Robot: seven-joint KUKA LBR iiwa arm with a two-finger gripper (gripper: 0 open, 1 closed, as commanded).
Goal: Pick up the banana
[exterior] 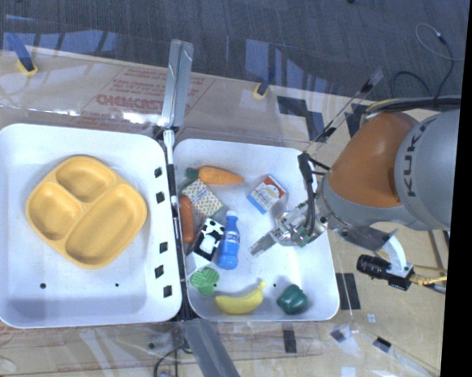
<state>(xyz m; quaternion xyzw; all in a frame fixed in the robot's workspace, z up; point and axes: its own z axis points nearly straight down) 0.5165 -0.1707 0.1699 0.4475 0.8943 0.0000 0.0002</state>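
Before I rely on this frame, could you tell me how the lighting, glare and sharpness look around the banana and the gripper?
In the camera view, light is even and shadows are soft; the banana reads clearly against the white right bin. Glare streaks the clear plastic sheet behind the bins. The gripper is small and slightly soft, its metal blending with the bin floor. The yellow divided plate is sharp.

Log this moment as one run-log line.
target: yellow plastic banana, front of right white bin | gripper: above bin middle, nothing held | pick: not yet done
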